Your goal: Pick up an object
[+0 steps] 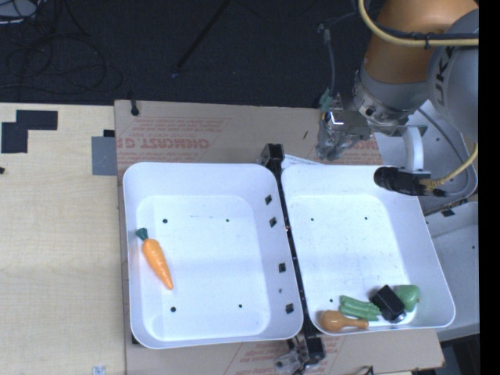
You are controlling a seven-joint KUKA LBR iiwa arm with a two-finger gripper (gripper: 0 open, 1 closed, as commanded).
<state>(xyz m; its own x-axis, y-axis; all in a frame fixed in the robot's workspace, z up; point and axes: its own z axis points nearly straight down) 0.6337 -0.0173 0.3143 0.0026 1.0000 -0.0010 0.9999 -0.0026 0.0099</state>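
An orange toy carrot (157, 262) with a green top lies at the left side of the left bin (199, 180). In the near right corner of the right bin (367, 180) sit a tan pear-shaped toy (341, 321), a green bean-like toy (359, 308), a black block (388, 302) and a light green piece (408, 294), close together. My gripper (334, 141) hangs above the far edge of the right bin, well away from all the toys, with nothing seen between its fingers.
A black divider (283, 241) runs between the two bins. Both bins rest on a cardboard sheet (211, 131) over a wooden bench (55, 241). The grey arm with its orange band (418, 30) fills the upper right. A black handle-like part (402, 180) sticks out over the right bin's far right rim.
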